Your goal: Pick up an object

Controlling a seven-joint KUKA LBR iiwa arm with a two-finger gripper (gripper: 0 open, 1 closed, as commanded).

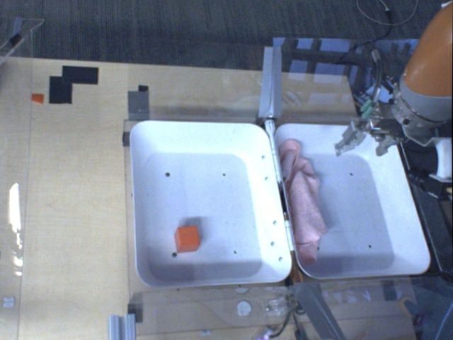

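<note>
— Where is the gripper (362,139) at this moment?

— It hangs over the far right part of the right bin (396,257), near the rim of that bin. The two fingers stand apart, and nothing is between them.

— And which thing is nearest for a pick?

— The pink cloth (300,197). It lies in the same bin, along the left wall, just beside the divider between the bins. From the gripper it lies to the left in the view and a little toward the near side.

— How does the cloth lie?

— It is long and crumpled. Its long axis runs from the far edge of the bin toward the near edge, almost parallel to the left wall. So the gripper would probably close best across the narrow width.

— Is there something else?

— Yes, an orange block (187,239) in the left bin (212,137), in its near part. It is well apart from the gripper, across the divider, so the cloth seems the easier choice.
</note>
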